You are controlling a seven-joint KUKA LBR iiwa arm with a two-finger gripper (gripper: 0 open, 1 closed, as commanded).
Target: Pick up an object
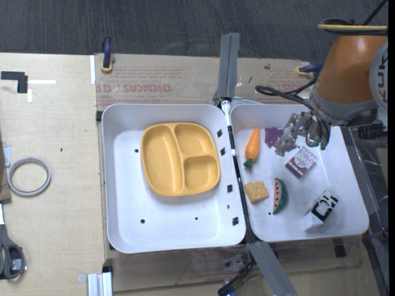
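The gripper [296, 135] hangs over the right bin [345, 221], above a purple scrap [272, 137] and a small printed box [302, 161] — likely lining up a pick. Whether it's wide or narrow, I cannot tell. The toy carrot [252, 143] lies near the divider.

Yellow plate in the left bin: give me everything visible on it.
The yellow plate is a rounded-square divided dish, seemingly matte plastic, with three compartments: one long section on its left side and two smaller ones on its right. It lies flat, open side up, in the upper middle of the left bin, resting on the bin floor. Nothing lies in it or touches it.
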